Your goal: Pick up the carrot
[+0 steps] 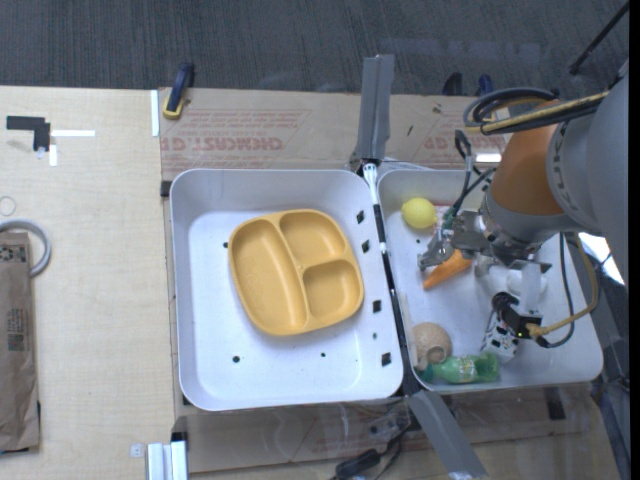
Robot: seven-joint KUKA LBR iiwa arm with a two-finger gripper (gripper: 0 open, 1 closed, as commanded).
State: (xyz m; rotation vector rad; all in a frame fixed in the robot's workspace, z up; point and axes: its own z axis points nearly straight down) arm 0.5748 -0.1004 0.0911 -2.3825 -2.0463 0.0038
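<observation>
The carrot [447, 269], a short orange piece lying at a slant, is in the right bin [570, 363] near its left side. My gripper [437, 253] is right at the carrot's upper left end, reaching in from the right under the orange-banded wrist. The gripper's metal tip overlaps the carrot's top edge. Whether the carrot rests on the bin floor or is lifted cannot be told.
A yellow lemon [419, 213] lies just above the gripper. A tan round object [432, 343] and a green object [462, 370] sit at the right bin's front left corner. The left bin [200, 298] holds a yellow divided plate [296, 269].
</observation>
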